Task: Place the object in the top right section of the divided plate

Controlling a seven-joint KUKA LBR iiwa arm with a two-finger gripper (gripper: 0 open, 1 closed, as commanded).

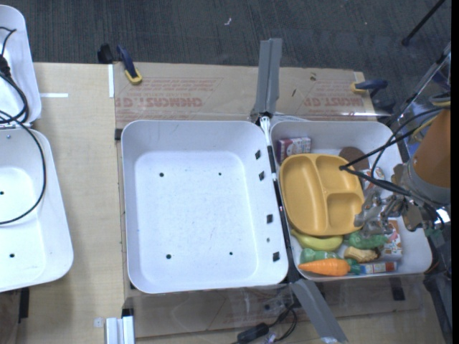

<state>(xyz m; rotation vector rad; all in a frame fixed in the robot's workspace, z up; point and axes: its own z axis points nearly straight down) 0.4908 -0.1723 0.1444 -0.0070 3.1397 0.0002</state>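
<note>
A yellow divided plate (pixel 323 192) lies tilted in the right bin (pixel 424 262), with one long section on its left and two smaller ones on its right. Its top right section (pixel 343 174) has nothing in it. My gripper (pixel 374 217) hangs low at the plate's lower right rim, over the clutter beside it. The metal parts blur together there, and I see no object clearly held. A yellow banana (pixel 320 241) and an orange carrot (pixel 324 267) lie just in front of the plate. A green item (pixel 362 253) sits under the gripper.
The left bin (pixel 126 192) stands beside the right one, with a grey divider post (pixel 269 77) behind them. A red and white box (pixel 295 147) and a brown object (pixel 351 155) lie behind the plate. A printed carton (pixel 391 241) lies right of the gripper. Black cables cross the plate's upper right.
</note>
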